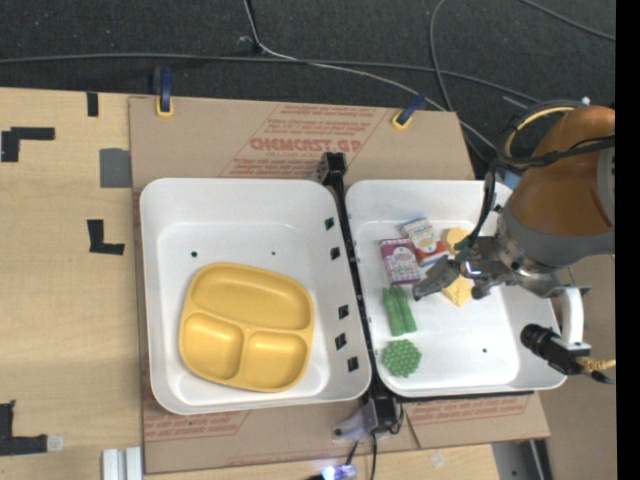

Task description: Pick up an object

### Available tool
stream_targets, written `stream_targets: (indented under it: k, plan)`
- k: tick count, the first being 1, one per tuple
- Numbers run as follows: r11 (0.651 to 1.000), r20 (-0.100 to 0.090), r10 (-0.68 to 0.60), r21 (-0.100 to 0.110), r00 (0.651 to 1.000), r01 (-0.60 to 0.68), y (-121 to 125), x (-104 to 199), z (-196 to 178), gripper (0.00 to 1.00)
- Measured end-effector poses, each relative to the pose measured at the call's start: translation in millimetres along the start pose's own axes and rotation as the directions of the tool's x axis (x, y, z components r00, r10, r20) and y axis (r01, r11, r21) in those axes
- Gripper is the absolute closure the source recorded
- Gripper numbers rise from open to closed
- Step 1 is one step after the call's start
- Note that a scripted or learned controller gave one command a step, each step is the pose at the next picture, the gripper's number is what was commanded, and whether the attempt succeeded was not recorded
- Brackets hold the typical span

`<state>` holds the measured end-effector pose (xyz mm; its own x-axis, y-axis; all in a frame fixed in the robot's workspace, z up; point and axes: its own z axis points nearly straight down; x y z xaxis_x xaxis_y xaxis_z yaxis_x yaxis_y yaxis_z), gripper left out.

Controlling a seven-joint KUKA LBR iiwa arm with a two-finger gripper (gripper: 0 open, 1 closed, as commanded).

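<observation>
In the right bin, the gripper, jaw state unclear, hovers among packets beside a green block.

Right bin – packets, green stick and green ball crowd its left; bare floor lies lower right – yellow tray fills much of left bin

The tray lies in the left bin. In the right bin, packets cluster at twelve o'clock (touching), a stick below, a ball at six.
</observation>
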<state>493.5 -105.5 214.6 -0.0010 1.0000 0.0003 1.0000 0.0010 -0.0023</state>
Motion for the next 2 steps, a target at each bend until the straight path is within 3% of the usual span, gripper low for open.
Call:
stream_targets:
  k: [2]
  plan:
    - [1.000,-0.001,0.001,0.005,1.000,-0.001,2,7,104,0.00]
